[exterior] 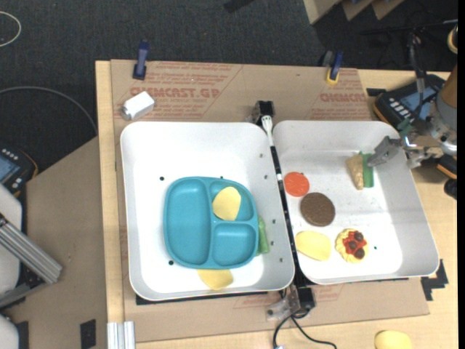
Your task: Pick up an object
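Lying in the right bin (407, 217), toward its 1 o'clock corner, are a tan piece (354, 171) and a green stick (368, 175), side by side and touching. The gripper (385, 151) sits just at their 1 o'clock, its grey tip pointing down toward them; whether its fingers are apart or together cannot be told, and nothing shows between them. At the bin's centre is a brown disc (317, 209), with an orange disc (296, 184) just at its 10 o'clock. A yellow piece (314, 245) lies at the brown disc's 6 o'clock, and a small pizza (352, 245) sits just beside it at 3 o'clock.

Across the divider, the left bin (145, 166) bears a teal tray (209, 222) with three compartments. A yellow chip (227, 203) rests in its upper right compartment. A green strip (262, 236) lies against the tray's right edge, and another yellow slice (216, 277) pokes out at the tray's 6 o'clock.
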Controlling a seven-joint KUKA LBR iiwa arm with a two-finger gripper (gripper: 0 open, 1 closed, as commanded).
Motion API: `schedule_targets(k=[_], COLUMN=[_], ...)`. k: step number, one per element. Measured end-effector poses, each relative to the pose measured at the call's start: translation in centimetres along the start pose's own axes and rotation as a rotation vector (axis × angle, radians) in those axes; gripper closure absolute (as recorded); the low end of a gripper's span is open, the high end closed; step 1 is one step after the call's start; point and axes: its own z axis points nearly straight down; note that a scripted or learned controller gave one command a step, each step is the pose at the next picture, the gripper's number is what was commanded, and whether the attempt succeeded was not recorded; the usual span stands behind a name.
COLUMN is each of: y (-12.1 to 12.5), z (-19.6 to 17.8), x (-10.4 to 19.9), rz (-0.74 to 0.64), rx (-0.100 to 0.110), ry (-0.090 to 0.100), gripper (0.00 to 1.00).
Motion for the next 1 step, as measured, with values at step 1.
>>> schedule_targets(k=[1], y=[-5.23], z=[-12.51], x=[-1.60], rz=[0.003], rx=[-0.013], ry=[-0.007], gripper=[0.00])
